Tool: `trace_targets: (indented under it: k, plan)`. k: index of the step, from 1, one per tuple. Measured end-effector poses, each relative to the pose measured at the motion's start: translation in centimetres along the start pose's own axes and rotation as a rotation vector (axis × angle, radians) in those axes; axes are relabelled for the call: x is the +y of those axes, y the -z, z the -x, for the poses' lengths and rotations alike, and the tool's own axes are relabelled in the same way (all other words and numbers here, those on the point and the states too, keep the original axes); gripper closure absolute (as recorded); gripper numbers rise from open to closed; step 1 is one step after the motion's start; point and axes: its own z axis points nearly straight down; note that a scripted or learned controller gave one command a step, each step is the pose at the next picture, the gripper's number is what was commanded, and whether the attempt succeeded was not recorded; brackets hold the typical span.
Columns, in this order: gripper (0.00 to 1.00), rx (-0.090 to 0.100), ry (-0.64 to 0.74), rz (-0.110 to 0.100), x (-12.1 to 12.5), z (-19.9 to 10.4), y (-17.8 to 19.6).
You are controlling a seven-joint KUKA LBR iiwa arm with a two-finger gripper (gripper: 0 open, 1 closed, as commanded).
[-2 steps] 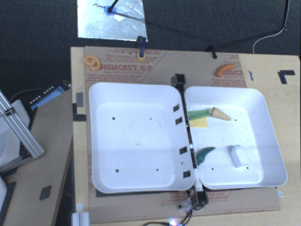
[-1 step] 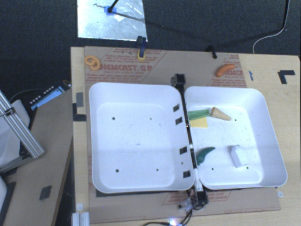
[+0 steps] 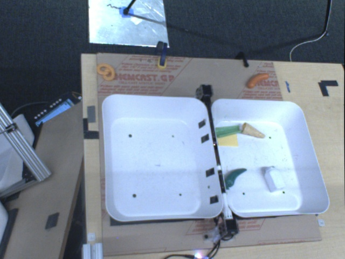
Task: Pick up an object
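Camera view from above: we find the objects lying loose in the right bin (image 3: 310, 144), a green stalk (image 3: 227, 129), yellow slab (image 3: 228, 140) and tan cone (image 3: 252, 130) near its far left corner, a dark green piece (image 3: 234, 177) and white block (image 3: 273, 178) nearer its front edge. We judge the pick not yet begun, since nothing is lifted or gripped.

Left bin (image 3: 156, 161) floor bare and open from above, right bin (image 3: 302, 144) cluttered along its left wall by a green stalk (image 3: 228, 129), yellow piece (image 3: 227, 140), tan cone (image 3: 252, 129), dark green item (image 3: 234, 177), white block (image 3: 273, 178) near front, open floor between them.
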Motion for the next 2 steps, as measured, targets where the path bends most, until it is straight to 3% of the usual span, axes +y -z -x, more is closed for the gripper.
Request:
trace_targets:
  k: [2]
  plan:
    - [1.00, 0.000, 0.000, 0.000, 0.00, 0.00, 0.00]
